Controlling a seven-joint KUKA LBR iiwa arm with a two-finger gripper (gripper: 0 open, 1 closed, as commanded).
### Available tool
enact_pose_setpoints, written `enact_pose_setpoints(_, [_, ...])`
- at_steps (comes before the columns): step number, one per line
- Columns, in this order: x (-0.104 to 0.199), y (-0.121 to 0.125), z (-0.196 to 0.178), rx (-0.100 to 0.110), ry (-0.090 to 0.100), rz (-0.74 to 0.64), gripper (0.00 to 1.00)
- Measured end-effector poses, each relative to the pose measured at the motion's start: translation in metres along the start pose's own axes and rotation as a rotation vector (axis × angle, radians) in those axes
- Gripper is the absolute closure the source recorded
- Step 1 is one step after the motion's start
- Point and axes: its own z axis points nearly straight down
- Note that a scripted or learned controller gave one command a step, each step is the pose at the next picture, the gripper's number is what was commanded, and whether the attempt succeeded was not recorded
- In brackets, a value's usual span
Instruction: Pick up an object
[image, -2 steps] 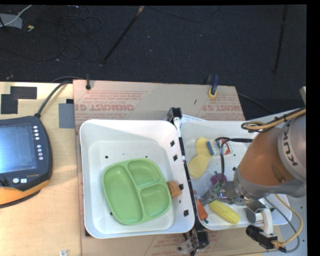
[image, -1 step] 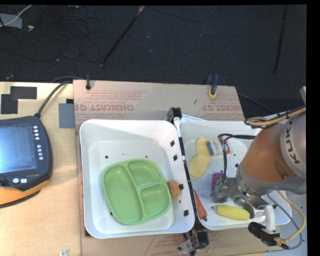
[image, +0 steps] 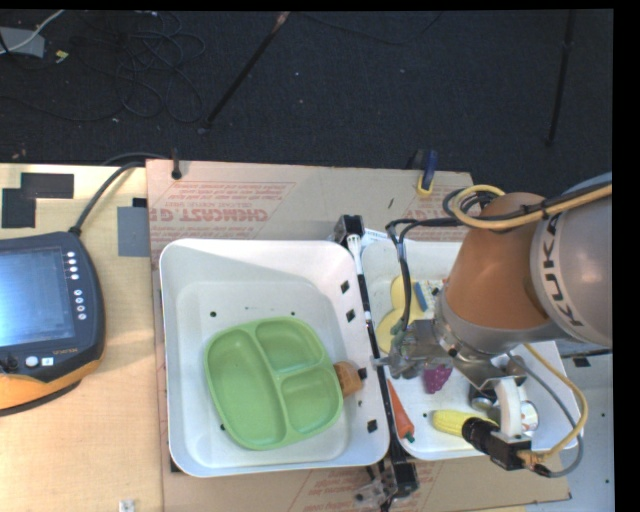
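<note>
Camera view: claw (image: 418, 352) down low in the right bin (image: 560, 425), near its left wall; can't tell its state, too buried under the arm (image: 500, 290). Purple object (image: 437, 377) just beside it, yellow object (image: 455, 422) nearer the front rim, orange carrot-like piece (image: 399, 415) along the divider. Pretty cramped there. Left bin (image: 190, 290) roomier: green divided tray (image: 273, 381), small brown thing (image: 349, 378) touching its right edge.

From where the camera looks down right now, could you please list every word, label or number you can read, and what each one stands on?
"KU", the start of a longer name, black letters running sideways on the arm's grey casing.
Red print on the cardboard sheet behind the bins, upside down and too blurred to read with confidence.
Handheld control pendant: its screen and button markings are too small to read.
</note>
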Motion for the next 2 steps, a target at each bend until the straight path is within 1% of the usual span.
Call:
enact_pose_setpoints(1, [-0.0055, -0.0023, 0.0043, 0.009, -0.005, 0.011, 0.00])
enact_pose_setpoints(2, [-0.0062, -0.0020, -0.0052, 0.012, -0.004, 0.011, 1.00])
